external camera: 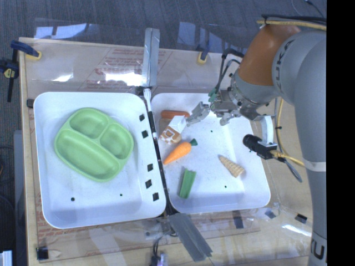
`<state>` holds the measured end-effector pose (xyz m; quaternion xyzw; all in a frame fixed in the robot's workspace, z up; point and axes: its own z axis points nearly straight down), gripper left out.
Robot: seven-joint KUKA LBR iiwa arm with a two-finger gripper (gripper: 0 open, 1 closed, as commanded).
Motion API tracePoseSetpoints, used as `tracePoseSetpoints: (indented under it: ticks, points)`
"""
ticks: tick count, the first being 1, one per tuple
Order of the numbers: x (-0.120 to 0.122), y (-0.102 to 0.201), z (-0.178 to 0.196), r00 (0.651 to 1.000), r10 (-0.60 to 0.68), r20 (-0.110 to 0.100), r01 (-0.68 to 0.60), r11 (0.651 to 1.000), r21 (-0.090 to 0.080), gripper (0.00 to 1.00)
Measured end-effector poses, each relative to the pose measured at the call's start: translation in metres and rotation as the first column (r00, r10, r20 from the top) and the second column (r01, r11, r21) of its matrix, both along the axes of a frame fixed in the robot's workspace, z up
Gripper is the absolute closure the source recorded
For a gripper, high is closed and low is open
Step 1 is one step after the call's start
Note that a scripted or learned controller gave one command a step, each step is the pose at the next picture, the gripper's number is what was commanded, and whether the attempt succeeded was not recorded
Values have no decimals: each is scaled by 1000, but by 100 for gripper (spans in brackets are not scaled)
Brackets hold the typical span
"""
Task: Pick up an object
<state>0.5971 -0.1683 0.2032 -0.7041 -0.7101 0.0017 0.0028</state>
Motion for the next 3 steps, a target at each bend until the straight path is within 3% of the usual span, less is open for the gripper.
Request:
tracePoseSetpoints:
  ticks: [1, 2, 3]
  points:
    - [-38, 43, -93, 979, 203, 2, -203, 979, -3, 0]
    - [-44, 48, -106, 999, 48, 15, -47, 999, -17, 0]
    - [-44, 53, -99, 998, 56, 9, -56, 998, -9, 100]
